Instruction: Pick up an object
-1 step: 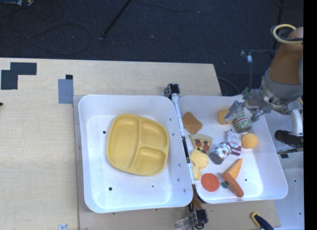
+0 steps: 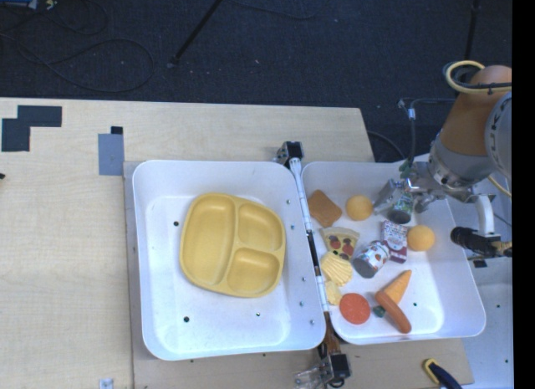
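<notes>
The right bin (image 2: 456,316) holds several toy foods: a brown cracker (image 2: 324,208), a yellow ball (image 2: 359,207), an orange ball (image 2: 420,238), a pizza slice (image 2: 340,243), a small can (image 2: 370,259), a red packet (image 2: 394,241), a crinkled chip (image 2: 337,269), a red disc (image 2: 354,309), an orange wedge (image 2: 400,284) and a carrot (image 2: 393,313). My gripper (image 2: 400,198) hangs low over the bin's far part, between the yellow ball and the orange ball, just above the red packet. A small dark thing (image 2: 401,214) lies right under its tip.
The left bin (image 2: 155,295) holds a yellow divided tray (image 2: 232,243). A metal divider (image 2: 305,228) runs between the two bins. The arm (image 2: 468,132) comes in over the right bin's far right corner. Dark floor with cables lies beyond the bench.
</notes>
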Available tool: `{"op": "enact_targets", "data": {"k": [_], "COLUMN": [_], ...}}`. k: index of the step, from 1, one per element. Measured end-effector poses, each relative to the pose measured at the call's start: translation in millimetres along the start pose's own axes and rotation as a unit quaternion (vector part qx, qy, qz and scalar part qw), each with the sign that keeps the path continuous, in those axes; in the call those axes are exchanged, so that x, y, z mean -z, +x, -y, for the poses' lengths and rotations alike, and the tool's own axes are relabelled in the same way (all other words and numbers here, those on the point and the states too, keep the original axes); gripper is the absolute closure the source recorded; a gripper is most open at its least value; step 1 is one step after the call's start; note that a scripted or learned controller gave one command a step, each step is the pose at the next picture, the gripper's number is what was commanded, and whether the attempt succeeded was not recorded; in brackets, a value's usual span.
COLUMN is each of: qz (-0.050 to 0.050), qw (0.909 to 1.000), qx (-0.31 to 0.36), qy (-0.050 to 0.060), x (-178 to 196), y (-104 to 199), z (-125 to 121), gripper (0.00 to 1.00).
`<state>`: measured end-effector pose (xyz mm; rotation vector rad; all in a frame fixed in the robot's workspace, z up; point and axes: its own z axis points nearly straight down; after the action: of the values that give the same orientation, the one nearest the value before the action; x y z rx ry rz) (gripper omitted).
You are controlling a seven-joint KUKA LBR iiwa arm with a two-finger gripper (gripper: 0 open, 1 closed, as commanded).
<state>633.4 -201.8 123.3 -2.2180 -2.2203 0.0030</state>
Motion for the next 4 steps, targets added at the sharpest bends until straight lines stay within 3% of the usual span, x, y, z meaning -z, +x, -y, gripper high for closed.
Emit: {"op": "enact_targets", "data": {"k": [1, 2, 4], "qz": [0.0, -0.001, -0.001], "qw": [1.0, 1.0, 1.0], "qx": [0.0, 0.0, 0.001], "qy": [0.0, -0.001, 0.001], "x": [-36.3, -36.6, -37.1], "y": [-11.7, 74.7, 30.6], "z": [53.2, -11.0, -10.5], "gripper": [0.0, 0.0, 0.0]}}
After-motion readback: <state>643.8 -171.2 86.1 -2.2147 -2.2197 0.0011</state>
